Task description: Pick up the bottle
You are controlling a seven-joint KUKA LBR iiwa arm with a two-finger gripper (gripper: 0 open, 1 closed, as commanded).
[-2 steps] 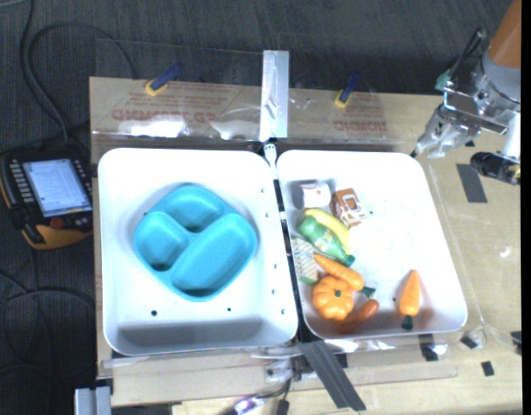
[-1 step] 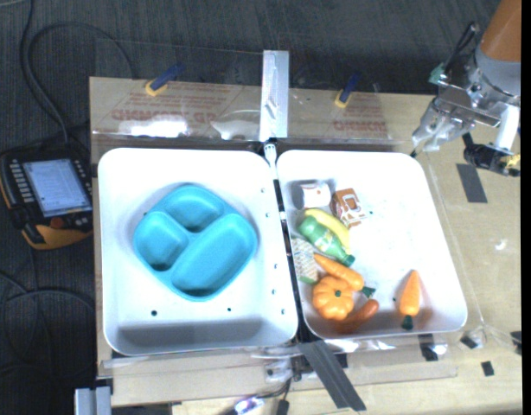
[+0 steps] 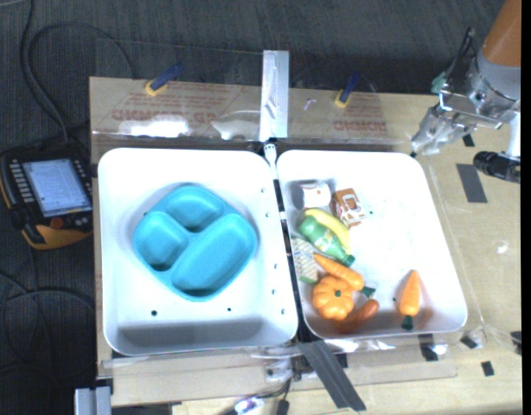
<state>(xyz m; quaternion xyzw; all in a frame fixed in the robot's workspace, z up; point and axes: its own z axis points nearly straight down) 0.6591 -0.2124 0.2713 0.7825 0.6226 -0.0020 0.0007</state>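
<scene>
Green bottle [image 3: 328, 239] among toy food

The counter [image 3: 482, 258] carries two white bins side by side: the left bin [image 3: 118, 318] and the right bin [image 3: 438, 232], touching along their inner rims. Clear plastic sheeting [image 3: 205, 111] lies behind them.

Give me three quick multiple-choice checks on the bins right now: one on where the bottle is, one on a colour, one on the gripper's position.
1. Where does the green bottle lie?
A. In the right bin
B. On the blue tray
C. On the bench outside the bins

2. What colour is the divided tray in the left bin?
A. Red
B. Blue
C. Yellow

3. Where is the gripper?
A. Down among the toys
C. Over the tray
B. Outside the right bin, past its far right corner

Answers: 1 A, it lies among the toy foods there. 2 B, it is plainly blue. 3 B, it sits beyond the bin's rim.
</scene>
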